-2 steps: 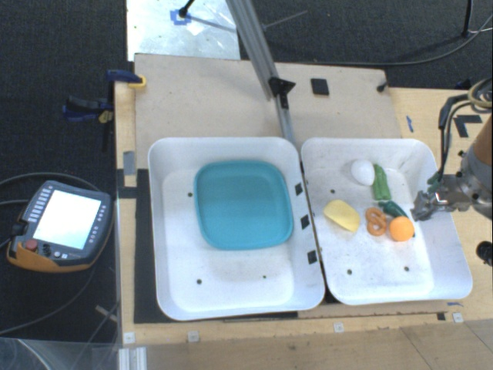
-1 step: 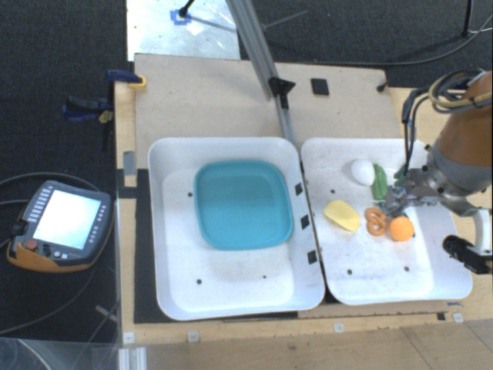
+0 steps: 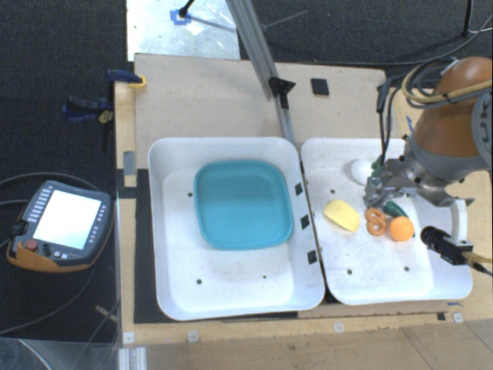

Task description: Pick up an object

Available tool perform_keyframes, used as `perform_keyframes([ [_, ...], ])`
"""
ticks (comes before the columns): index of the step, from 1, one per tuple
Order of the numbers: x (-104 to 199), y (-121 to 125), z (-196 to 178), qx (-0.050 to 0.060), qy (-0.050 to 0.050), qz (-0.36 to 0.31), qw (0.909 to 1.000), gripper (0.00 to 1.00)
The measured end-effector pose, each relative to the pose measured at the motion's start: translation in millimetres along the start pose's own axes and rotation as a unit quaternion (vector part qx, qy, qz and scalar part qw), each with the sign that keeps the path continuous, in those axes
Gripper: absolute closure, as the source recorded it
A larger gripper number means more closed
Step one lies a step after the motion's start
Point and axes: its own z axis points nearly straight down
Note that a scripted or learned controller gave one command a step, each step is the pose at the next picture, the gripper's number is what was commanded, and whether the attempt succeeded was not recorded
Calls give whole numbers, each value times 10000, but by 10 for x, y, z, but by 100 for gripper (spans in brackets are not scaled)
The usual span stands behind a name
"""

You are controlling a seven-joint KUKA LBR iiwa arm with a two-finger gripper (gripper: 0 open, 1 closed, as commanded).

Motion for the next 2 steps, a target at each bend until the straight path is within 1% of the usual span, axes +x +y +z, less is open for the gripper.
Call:
perform_keyframes([
  [1,497,223,-129,-4,-5,-4,10000,100],
  [2,972,369,-36,6,0,1,10000,100],
])
